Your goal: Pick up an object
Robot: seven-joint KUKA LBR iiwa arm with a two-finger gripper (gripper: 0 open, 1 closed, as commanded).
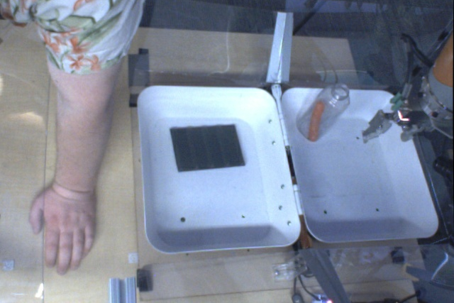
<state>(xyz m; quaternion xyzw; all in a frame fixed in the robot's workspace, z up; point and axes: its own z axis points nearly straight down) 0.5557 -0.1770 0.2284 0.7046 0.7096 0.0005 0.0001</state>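
I see two white bins side by side on the wood bench. The left bin [213, 167] has a dark ribbed rectangular pad [207, 147] lying flat on its floor, a bit left and far of centre. The right bin [369, 181] holds one thing I could pick: a clear plastic bottle [325, 110] with something orange inside, lying on its side in the far-left corner, tilted, cap end pointing far-right, base end near the bins' shared edge. The rest of the right bin's floor is bare white. The gripper [379, 125] comes in from the right over the far-right part of the right bin, well apart from the bottle and to its right. One grey finger [374, 125] shows, angled down-left; I can't resolve the other one, so I can't tell whether the jaws are wide or narrow. I see nothing between them. A small red light glows on the wrist body just behind it. A grey metal upright [280, 50] stands at the far end of the gap between the bins. A person's arm in a floral sleeve hangs at the left of the bench, with the hand [64, 223] resting well clear of the left bin.
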